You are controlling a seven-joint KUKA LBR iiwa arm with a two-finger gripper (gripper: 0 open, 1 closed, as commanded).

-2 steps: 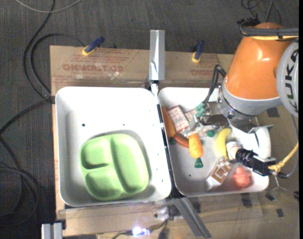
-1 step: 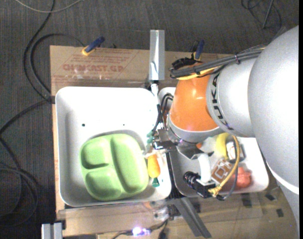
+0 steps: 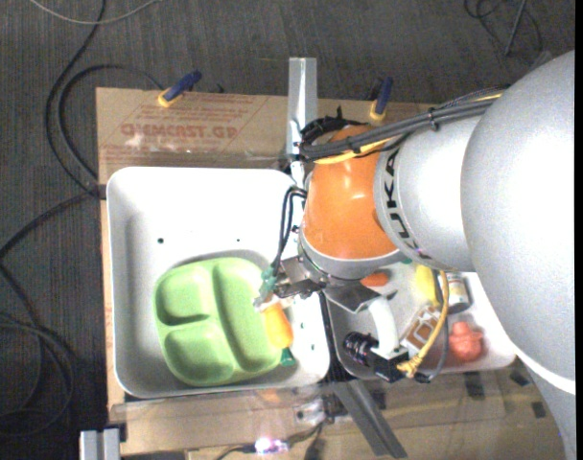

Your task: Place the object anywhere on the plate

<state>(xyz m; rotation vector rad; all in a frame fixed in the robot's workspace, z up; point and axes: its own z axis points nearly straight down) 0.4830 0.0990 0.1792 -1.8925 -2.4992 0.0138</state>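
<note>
A green divided plate [image 3: 210,319] lies in the left bin [image 3: 176,199], toward its front. An orange object with a green tip [image 3: 278,328], shaped like a toy carrot, is at the plate's right rim, close to the wall between the bins. My gripper [image 3: 272,298] hangs directly over the orange object's upper end, at the plate's right edge. The orange-banded wrist [image 3: 344,209] hides the gripper's upper part, and I cannot tell whether the object is held or resting on the rim.
The right bin [image 3: 483,357] is mostly hidden by the arm. A yellow item [image 3: 426,281], a small orange piece [image 3: 373,279] and a pink-red toy [image 3: 464,341] show in it. A cardboard sheet [image 3: 186,127] lies behind the left bin.
</note>
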